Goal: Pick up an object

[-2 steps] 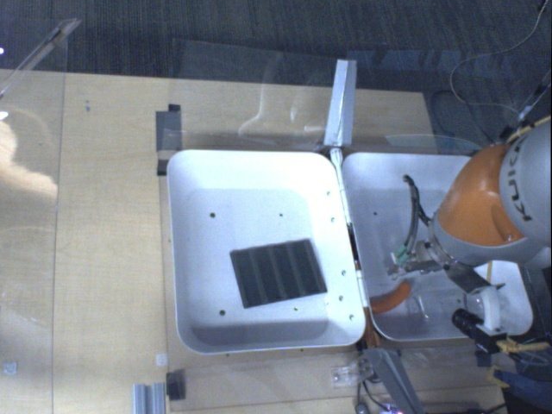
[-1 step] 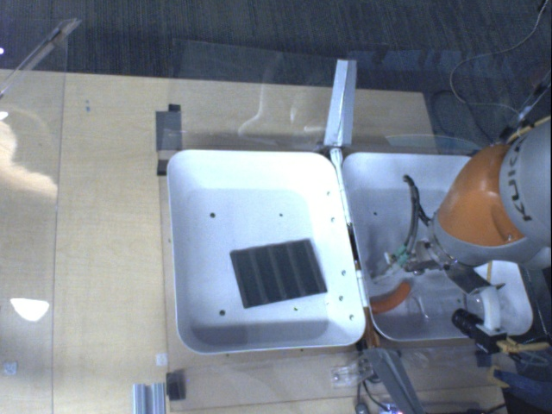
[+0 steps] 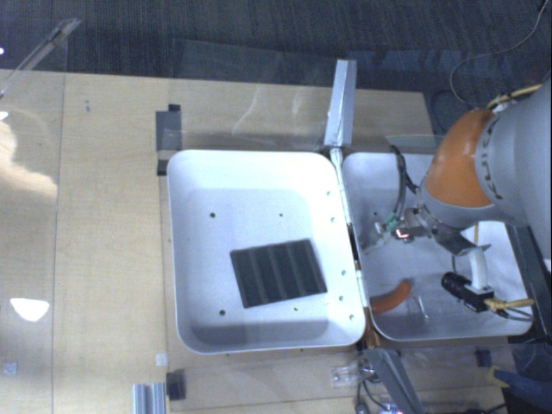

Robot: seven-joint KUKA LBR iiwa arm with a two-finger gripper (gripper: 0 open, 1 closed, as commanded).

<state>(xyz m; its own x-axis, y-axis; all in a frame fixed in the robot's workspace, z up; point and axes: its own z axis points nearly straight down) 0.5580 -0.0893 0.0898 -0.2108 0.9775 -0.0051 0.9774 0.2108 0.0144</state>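
Bins come first: the big left bin (image 3: pixel 198 231) has a dark ridged mat (image 3: pixel 278 272) lying flat in it. The right bin (image 3: pixel 362 188) sits just beside it. In the right bin, near the front wall, lies a small orange sausage-shaped toy (image 3: pixel 390 297). The grey arm (image 3: pixel 509 158) hangs over this bin, and the gripper (image 3: pixel 398 228) is up above the toy, not touching it. I cannot tell how wide it is spread or if it has anything. To grab well, it should go straight down over the middle of the toy and squeeze across its thin side.

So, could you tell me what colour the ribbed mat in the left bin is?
Dark grey, nearly black ribbed mat, in the camera view.
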